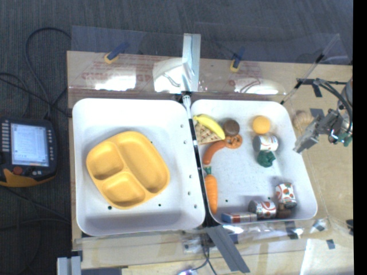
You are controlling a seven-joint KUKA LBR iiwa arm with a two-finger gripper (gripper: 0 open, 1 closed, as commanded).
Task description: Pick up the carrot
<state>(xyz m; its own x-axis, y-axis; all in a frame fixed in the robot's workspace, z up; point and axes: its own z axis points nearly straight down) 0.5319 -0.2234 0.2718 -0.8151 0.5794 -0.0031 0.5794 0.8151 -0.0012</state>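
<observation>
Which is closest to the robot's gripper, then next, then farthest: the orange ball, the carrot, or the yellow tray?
From the gripper at the right edge:
1. The orange ball, top right of the right bin, nearest.
2. The carrot, by the right bin's left wall, lower down.
3. The yellow tray, in the left bin, farthest.

Bins point(132, 109) white. Tray point(127, 168) yellow. Carrot point(211, 192) orange, green top. Banana point(208, 124) yellow. Ball point(261, 124) yellow-orange. Sausage point(215, 150) red-orange. Cans point(285, 194) red-and-white printed. Bench point(327, 171) tan. Floor point(172, 10) dark grey.
</observation>
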